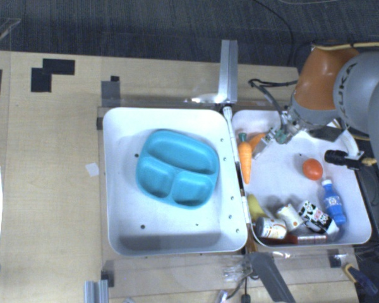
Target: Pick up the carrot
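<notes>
The carrot is orange with a bit of green at its top end. It lies lengthwise against the left wall of the right bin, close to the divider between the bins. My gripper hangs low over the back left part of that bin, just right of and behind the carrot's top end. A small orange piece sits between the gripper and the carrot; I cannot make out what it is. Nothing shows as held.
A blue divided plate lies in the left bin. The right bin also holds an orange-red ball, a blue bottle, a yellow item, a small jar and a black-and-white item. The arm covers the bin's back right.
</notes>
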Action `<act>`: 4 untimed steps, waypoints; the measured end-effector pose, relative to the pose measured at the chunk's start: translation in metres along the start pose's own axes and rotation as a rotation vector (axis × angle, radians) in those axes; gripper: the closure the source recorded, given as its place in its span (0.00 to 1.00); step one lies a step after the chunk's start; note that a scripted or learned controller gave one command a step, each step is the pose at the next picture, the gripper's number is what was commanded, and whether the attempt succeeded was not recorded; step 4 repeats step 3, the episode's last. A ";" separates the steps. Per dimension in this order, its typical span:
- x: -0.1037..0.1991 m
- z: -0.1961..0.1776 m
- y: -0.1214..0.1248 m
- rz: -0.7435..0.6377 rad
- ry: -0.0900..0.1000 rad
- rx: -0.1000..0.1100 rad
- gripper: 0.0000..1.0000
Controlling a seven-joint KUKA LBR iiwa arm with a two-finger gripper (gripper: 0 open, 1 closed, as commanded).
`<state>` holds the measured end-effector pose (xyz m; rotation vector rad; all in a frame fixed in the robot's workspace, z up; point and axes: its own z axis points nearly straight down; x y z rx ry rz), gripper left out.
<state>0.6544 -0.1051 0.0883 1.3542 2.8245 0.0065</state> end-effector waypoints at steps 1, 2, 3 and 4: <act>-0.007 -0.014 -0.003 0.004 -0.016 -0.001 1.00; 0.005 -0.156 0.022 -0.128 -0.002 -0.001 1.00; 0.027 -0.178 0.024 0.071 0.000 0.001 1.00; 0.027 -0.178 0.024 0.071 0.000 0.001 1.00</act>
